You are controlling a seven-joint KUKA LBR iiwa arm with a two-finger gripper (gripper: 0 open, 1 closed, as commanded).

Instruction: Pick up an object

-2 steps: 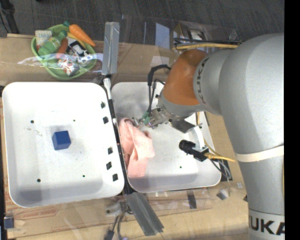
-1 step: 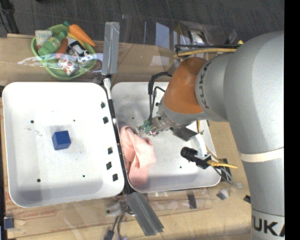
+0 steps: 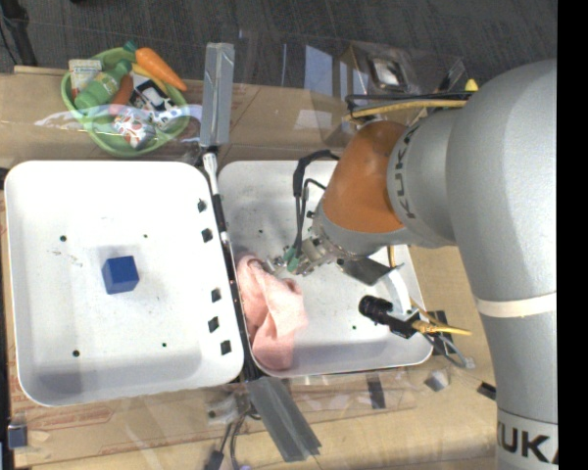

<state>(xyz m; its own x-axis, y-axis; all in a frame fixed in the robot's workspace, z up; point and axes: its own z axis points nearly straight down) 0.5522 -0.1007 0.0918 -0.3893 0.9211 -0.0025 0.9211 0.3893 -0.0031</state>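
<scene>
"KUKA" stands in grey letters on the arm (image 3: 500, 164) beside its orange band; the name shows again, cut short, low on the arm's base. No other writing is legible.

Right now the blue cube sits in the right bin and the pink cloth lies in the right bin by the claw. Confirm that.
Not quite. The blue cube sits in the left bin, alone, as the camera view shows. The rest holds: the pink cloth lies in the right bin by the claw.

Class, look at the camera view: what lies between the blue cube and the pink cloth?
Bare floor of the left bin, then the divider where both bins' walls meet, between blue cube and pink cloth.
</scene>
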